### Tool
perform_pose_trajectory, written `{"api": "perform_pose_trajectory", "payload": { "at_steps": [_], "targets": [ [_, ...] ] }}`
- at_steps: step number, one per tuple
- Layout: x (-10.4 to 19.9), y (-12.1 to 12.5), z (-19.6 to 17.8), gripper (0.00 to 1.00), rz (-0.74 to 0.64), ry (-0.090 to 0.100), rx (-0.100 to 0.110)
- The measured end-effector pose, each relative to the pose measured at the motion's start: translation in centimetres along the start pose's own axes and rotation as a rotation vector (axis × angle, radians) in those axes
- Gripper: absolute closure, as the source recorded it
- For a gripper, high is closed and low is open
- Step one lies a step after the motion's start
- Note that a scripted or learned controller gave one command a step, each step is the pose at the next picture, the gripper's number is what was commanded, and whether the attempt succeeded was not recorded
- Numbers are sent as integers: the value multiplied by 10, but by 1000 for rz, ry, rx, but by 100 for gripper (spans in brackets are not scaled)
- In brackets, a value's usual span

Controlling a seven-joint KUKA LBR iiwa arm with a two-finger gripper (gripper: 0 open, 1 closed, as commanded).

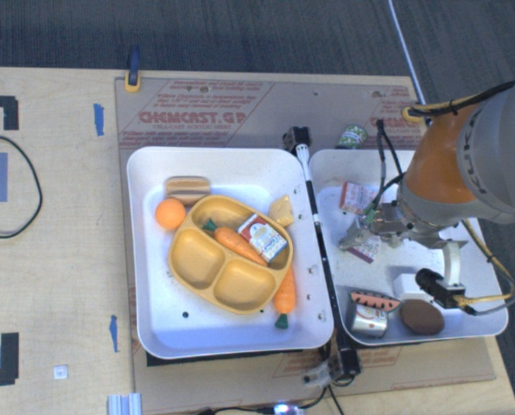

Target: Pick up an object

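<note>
1. My gripper [374, 229] is down in the right bin [491, 322], over its left-middle part, right at a small crumpled packet [359, 247] with pink and grey on it.
2. Whether my tool is spread or closed, I cannot tell; the wrist covers it from this angle, and I can't see the packet clamped.
3. Just above that, one more packet [356, 197], white with red print, lies flat near the bin's upper left.
4. Along the near edge of this bin I count three things: one silver pouch with an orange-red toothed top [370, 312], one brown oval lump [422, 317] just beside it, and one white block [410, 281] behind them.
5. My arm [473, 167] comes in from the right, orange band above the wrist, black cables looping over the bin.
6. Over to the left bin [145, 258]: one yellow divided tray [214, 271] sits tilted in the middle.
7. Carrots, two: one [238, 243] lying in the tray, one [284, 296] on the bin floor touching the tray's lower right rim.
8. One small carton [264, 237] rests in the tray beside the carrot.
9. One orange ball [170, 214] touches the tray's upper left, one hot dog bun [187, 186] above it, one pale wedge [282, 209] at the upper right.
10. One green-and-white object [353, 135] sits on the bench [50, 318] behind the right bin.
</note>
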State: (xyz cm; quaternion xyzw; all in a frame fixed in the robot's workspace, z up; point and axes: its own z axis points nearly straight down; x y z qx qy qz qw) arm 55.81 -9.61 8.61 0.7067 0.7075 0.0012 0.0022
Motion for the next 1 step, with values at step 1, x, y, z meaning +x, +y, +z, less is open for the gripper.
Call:
{"api": "perform_pose_trajectory", "payload": {
  "at_steps": [1],
  "targets": [
    [0,1,-11,100,-1,-1,-3]
  ]
}}
